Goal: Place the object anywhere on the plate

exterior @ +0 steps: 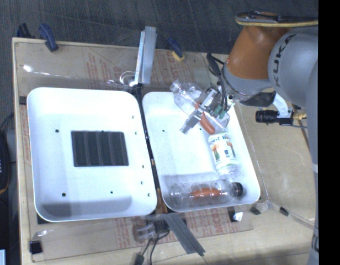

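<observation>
While the bench (280, 164) is being viewed from above at a slant, two shallow white bins are being borne on it side by side. The grey arm (280, 54), with its orange band, is being held in from the right over the far right corner of the right bin (170, 148). The left bin (48, 120) is being occupied by a dark, ribbed rectangular plate (100, 148) lying flat near its middle, with nothing being carried on it.

Three bottles are being kept in the right bin, all well apart from the plate. A labelled bottle (223, 153) is being laid along the right wall, a clear bottle with orange contents (206, 192) is being laid along the near wall, and a crumpled clear bottle (185, 95) is being seen at the far end.

The gripper (189, 125) is being pointed down and leftward just beside the crumpled clear bottle. Whether it is spread or closed cannot be told, nor whether anything is being gripped.
</observation>
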You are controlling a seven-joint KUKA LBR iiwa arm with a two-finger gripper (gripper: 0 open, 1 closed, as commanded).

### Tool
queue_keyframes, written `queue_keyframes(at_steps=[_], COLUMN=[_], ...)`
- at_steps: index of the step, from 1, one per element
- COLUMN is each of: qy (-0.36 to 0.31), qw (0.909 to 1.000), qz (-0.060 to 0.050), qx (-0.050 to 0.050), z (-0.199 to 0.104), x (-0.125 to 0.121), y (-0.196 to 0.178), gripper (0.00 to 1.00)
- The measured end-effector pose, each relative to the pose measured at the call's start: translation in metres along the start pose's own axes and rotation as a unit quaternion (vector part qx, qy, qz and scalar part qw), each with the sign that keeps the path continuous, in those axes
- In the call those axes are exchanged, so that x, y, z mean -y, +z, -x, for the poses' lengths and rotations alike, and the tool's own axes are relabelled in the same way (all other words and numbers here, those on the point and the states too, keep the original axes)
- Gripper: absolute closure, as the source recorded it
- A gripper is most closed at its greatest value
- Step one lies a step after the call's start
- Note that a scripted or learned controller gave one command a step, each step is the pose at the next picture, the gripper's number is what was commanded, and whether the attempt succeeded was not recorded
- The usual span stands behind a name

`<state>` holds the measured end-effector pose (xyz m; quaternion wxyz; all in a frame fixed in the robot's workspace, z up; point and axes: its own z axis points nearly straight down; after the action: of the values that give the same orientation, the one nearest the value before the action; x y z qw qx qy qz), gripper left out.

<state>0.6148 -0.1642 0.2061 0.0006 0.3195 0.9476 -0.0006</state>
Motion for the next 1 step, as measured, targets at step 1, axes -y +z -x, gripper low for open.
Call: queue_keyframes(at_steps=[1], qy=[-0.103], qw=[0.9947], qz=[0.000], qx=[-0.002], z=[-0.0786], x=[-0.0482], y=[0.0087], gripper=[1.00])
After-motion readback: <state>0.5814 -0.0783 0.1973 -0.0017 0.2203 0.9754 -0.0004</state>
